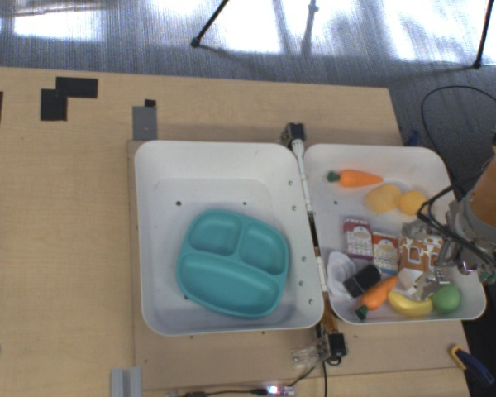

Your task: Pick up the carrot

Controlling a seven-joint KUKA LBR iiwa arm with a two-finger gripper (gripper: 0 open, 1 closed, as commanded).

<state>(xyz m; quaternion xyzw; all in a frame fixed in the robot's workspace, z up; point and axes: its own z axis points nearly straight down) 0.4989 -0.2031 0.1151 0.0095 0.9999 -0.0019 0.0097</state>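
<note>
An orange carrot (pixel 357 177) with a green tip lies at the far end of the right bin (pixel 434 162), apart from the other items. A second, smaller carrot (pixel 379 293) lies tilted near the bin's front edge, between a black block (pixel 362 279) and a yellow banana (pixel 409 305). My gripper (pixel 431 285) hangs low over the front right corner of that bin, just above the banana and a green lime (pixel 447 298). It is right of the smaller carrot and far from the one at the back. Nothing shows clearly in its grasp.
The left bin (pixel 161 222) holds a teal divided plate (pixel 234 262). In the right bin sit two yellow fruits (pixel 383 198), three small cartons (pixel 358 238) and a white item (pixel 340 266). The arm (pixel 489 197) enters from the right.
</note>
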